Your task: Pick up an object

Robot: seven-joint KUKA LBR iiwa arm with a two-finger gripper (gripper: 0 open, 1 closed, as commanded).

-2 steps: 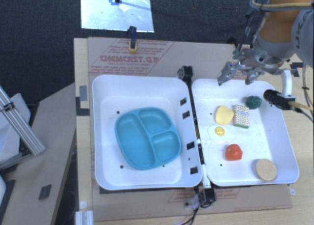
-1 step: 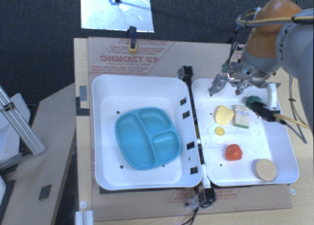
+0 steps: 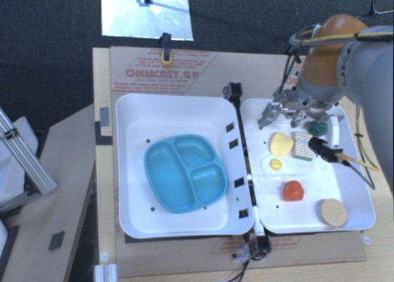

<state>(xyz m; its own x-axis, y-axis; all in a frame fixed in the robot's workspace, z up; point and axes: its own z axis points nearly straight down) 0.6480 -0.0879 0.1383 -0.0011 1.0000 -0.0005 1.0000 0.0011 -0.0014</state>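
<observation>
Where compartments curve — glossy blue plastic tray (image 3: pixel 183 172), rounded.

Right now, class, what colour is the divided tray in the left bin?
Light blue; the divided tray shows in the camera view.

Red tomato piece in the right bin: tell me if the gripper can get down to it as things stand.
Probably yes. The red tomato piece lies apart from the fried egg and the round cookie, with nothing over it. The gripper hangs at the same bin's far end.
</observation>
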